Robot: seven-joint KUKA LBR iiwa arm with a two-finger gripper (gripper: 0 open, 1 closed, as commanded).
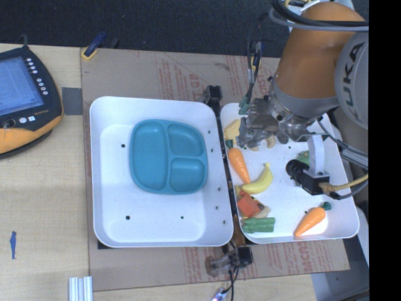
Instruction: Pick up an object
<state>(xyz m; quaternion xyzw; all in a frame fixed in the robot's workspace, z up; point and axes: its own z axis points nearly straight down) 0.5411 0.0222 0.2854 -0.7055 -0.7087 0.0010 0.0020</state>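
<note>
The banana (260, 180) lies mid-right of the frame in the right bin (341, 231), beside a carrot (238, 165) — likely light, stiff, slick plastic, best pinched across its curved middle. The end effector (254, 133) hangs low over the bin's upper corner — open or clenched, I cannot tell.
</note>
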